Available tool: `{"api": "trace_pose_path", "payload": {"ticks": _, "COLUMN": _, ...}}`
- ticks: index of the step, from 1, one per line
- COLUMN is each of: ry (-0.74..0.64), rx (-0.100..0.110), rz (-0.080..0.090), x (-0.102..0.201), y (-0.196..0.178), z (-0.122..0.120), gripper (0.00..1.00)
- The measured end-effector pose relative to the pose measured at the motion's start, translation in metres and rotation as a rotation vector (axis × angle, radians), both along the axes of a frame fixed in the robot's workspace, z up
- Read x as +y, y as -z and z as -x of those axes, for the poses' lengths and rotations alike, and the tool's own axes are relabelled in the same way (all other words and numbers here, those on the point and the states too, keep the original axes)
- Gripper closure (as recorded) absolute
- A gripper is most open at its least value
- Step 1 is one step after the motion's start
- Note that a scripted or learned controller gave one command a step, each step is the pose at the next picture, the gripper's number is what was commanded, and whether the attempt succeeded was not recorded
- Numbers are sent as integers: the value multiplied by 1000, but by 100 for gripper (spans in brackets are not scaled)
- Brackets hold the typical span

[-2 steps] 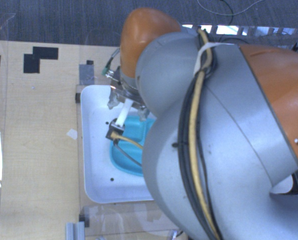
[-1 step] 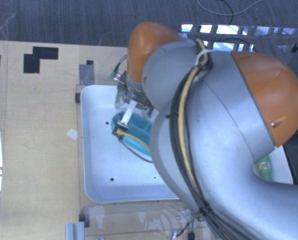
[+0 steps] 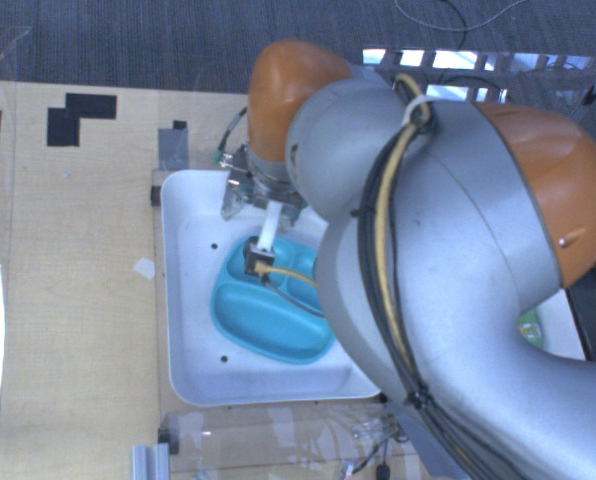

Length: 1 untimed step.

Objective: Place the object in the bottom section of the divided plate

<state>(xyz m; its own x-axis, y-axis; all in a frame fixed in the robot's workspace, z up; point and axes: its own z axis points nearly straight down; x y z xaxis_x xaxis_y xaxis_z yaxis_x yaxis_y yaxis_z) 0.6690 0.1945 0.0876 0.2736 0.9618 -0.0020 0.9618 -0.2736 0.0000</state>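
A blue divided plate [image 3: 273, 326] lies in the left white bin [image 3: 190, 268], towards its right side. The plate's large near section faces the camera and looks bare; its far sections are mostly covered by the arm. My gripper [image 3: 261, 206] hangs over the plate's far edge, just below the orange wrist band [image 3: 283, 88]. The wrist and the big grey arm [image 3: 448, 268] hide its tips and whatever may be between them.
The arm's bulk covers the right bin almost wholly; a small green thing [image 3: 529, 330] peeks out beside it at the right. Black marks [image 3: 78, 116] sit on the wooden bench at the far left. Clear plastic walls stand along the bench's left and near edges.
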Motion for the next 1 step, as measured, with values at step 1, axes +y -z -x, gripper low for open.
{"api": "trace_pose_path", "payload": {"ticks": 1, "ry": 325, "rx": 15, "rz": 9, "x": 27, "y": 0, "z": 1, "gripper": 0}}
